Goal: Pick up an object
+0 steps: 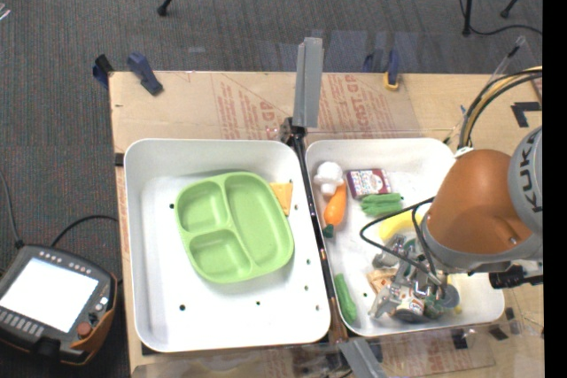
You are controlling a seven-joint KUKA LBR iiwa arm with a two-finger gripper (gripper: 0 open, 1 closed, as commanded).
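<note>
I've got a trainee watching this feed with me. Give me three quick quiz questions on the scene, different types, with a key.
1. True or false: the green divided plate lies in the right bin.
2. Multiple choice: the carrot lies nearest to which item? A) the tablet on the floor B) the white mushroom-like piece C) the blue clamp
3. Fill in the blank: the hand is low over the clutter in the ____ bin.

Key
1. False. The plate lies in the left bin.
2. B. The white piece sits just above the carrot in the picture.
3. Right, near that bin's front edge.
</note>
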